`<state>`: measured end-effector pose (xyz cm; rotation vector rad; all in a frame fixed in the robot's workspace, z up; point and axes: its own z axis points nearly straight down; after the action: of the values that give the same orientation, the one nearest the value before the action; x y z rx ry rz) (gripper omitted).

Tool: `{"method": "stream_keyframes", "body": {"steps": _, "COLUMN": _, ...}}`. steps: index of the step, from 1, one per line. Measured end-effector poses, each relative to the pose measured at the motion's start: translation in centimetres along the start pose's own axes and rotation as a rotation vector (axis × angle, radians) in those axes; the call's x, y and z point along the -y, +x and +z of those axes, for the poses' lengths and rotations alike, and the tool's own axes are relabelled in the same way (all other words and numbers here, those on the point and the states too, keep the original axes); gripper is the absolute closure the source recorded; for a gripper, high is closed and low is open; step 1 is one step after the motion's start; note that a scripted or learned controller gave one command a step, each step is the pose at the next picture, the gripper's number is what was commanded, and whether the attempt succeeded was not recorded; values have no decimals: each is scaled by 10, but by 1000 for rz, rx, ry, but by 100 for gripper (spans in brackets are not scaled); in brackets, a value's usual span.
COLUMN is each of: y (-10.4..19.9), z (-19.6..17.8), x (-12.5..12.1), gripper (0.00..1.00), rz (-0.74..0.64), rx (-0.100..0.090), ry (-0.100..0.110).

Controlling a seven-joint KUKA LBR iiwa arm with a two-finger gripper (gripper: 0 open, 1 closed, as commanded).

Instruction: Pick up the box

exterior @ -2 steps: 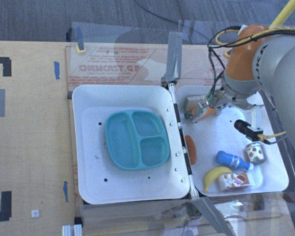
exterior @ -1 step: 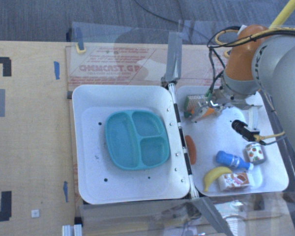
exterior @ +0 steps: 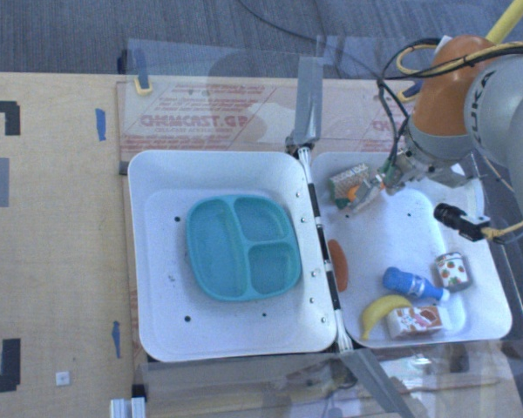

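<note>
The box (exterior: 416, 320) lies in the right bin's (exterior: 497, 325) near corner, long axis running left to right, partly behind the banana (exterior: 379, 312). The arm bends in from the right over the far side; its gripper (exterior: 390, 178) is blurred, so its opening cannot be told.

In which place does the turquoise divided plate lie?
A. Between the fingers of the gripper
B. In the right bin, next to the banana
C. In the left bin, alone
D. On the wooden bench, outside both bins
C: the turquoise divided plate lies flat in the middle of the left bin, with nothing else beside it there.
</note>
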<state>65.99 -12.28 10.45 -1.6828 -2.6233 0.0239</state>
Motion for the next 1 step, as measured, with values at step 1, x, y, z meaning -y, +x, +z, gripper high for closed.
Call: {"method": "stream_keyframes", "body": {"steps": 1, "y": 13, "z": 19, "x": -4, "gripper": 0, "rz": 181, "rx": -2, "ry": 14}}
